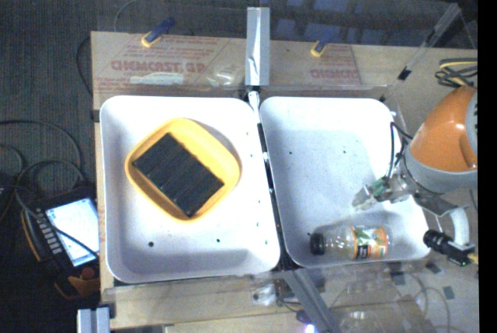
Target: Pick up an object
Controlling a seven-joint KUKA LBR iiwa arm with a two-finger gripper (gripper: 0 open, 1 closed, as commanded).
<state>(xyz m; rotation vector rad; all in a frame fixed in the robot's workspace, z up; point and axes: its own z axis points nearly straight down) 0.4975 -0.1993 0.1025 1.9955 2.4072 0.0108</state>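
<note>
Clear plastic bottle (351,241) lying sideways along right bin's (326,130) near wall, cap pointing left; gripper (380,192) hovering just beyond it, up-right; gripper state unreadable.

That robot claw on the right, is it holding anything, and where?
Cannot be told: the gripper hovers above the bottle lying in the right bin; nothing shows between its fingers.

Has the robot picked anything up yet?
Not yet. The plastic bottle lies on its side in the right bin, and the yellow dish sits in the left bin. The arm is at the right bin's edge. The whole pick remains.
</note>
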